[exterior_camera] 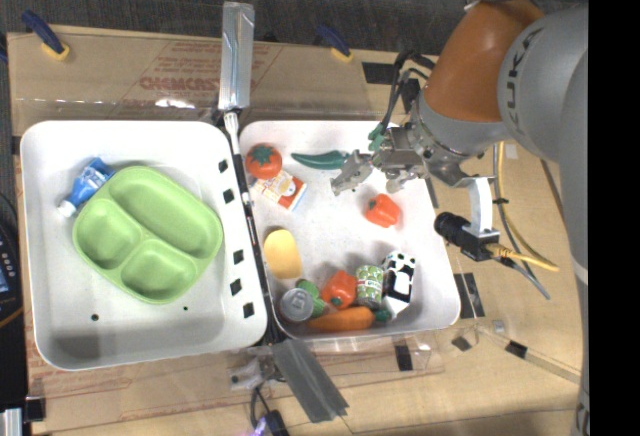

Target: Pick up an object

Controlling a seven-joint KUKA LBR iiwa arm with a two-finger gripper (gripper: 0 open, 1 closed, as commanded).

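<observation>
My gripper (372, 174) hangs over the back middle of the right bin (330, 229), fingers spread, with nothing between them. A small orange-red pepper (382, 211) lies on the bin floor just in front of the fingertips, apart from them. A green chili (318, 160) lies just left of the gripper. Further left are a tomato (264, 162) and a red-and-white carton (281, 192). A yellow lemon (282, 253) rests by the left wall.
Piled at the right bin's front are a grey can (296, 303), a carrot (340, 320), a red vegetable (340, 288), a green can (371, 284) and a black-and-white carton (400, 281). The left bin (60, 324) holds a green divided plate (150, 232) and a blue bottle (88, 182).
</observation>
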